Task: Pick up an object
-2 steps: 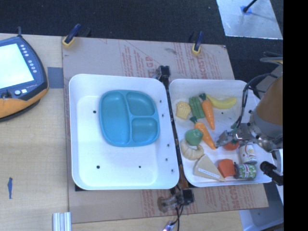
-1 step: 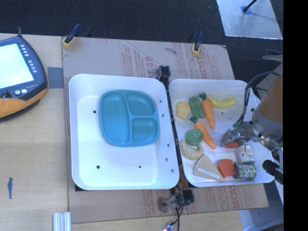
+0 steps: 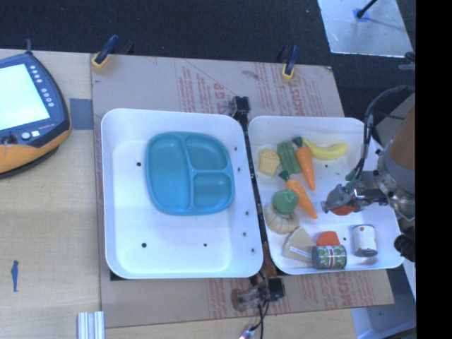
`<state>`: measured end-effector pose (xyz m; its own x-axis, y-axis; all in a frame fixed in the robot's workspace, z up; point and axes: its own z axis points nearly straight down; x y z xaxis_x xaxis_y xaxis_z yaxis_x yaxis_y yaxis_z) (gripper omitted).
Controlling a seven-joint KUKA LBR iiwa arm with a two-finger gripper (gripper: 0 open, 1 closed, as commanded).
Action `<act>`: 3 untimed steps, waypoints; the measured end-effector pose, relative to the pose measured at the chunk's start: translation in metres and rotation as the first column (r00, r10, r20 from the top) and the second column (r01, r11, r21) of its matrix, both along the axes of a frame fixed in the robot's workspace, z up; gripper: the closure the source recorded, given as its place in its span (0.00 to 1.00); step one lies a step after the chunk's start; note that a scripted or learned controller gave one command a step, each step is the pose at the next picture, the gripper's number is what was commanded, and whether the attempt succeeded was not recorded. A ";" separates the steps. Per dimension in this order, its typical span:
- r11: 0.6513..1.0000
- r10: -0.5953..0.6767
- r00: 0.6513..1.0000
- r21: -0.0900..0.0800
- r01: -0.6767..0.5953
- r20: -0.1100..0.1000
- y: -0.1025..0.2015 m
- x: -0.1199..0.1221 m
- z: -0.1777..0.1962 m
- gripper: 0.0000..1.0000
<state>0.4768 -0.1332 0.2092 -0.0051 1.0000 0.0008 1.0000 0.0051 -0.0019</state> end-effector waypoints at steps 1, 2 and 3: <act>1.000 0.001 1.000 0.000 -0.001 -0.002 0.060 0.024 0.020 1.00; 1.000 0.003 1.000 0.000 -0.003 -0.003 0.059 0.024 0.031 1.00; 1.000 0.006 1.000 0.000 -0.006 -0.003 0.058 0.024 0.041 1.00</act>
